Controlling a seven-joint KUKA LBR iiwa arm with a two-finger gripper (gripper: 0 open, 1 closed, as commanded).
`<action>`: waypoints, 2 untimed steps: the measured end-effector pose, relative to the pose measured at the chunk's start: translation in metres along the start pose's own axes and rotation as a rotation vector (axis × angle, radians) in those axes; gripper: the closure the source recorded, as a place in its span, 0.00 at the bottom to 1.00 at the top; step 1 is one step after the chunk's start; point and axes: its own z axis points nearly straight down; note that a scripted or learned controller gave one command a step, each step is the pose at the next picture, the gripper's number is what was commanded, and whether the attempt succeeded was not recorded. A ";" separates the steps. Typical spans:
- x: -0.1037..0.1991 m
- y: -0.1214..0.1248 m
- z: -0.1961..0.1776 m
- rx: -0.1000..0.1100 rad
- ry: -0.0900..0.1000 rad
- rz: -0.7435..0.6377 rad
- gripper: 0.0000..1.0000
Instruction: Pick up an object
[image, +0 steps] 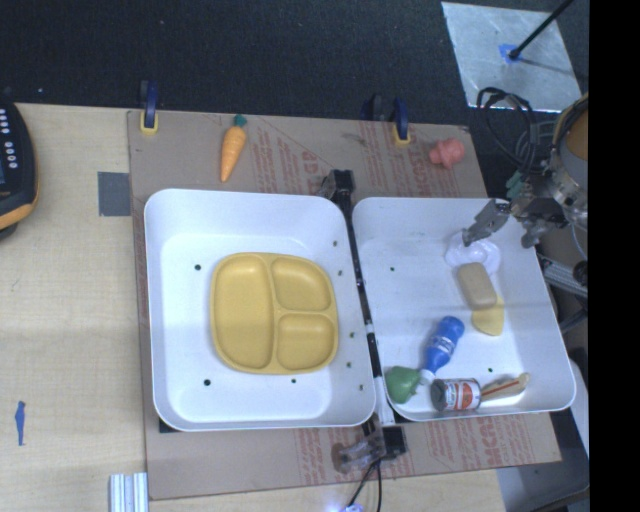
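the tan oblong bread-like block (478, 286), just below the jaws (480, 232), looks light, maybe soft; pinch its narrow sides. whether they're clenched, i can't tell.

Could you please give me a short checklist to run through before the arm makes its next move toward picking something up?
1. Gripper position: at the upper edge of the right bin, above the tan block. Ok.
2. Object held between the jaws: nothing seen there. Not ok yet.
3. Jaw opening: too blurred to judge. Cannot tell.
4. Nearest target free to take: the tan block lies beside a yellow piece, touching or nearly so. Cannot tell.
5. Other candidates: blue bottle, green piece and can crowd the near corner. Not ok for a clean grasp.
6. Left bin holds the yellow divided tray, outside the arm's present area. Ok.
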 end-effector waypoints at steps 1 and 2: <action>0.003 -0.070 0.031 0.008 0.002 0.002 0.00; -0.025 -0.035 0.156 0.003 -0.002 0.000 0.00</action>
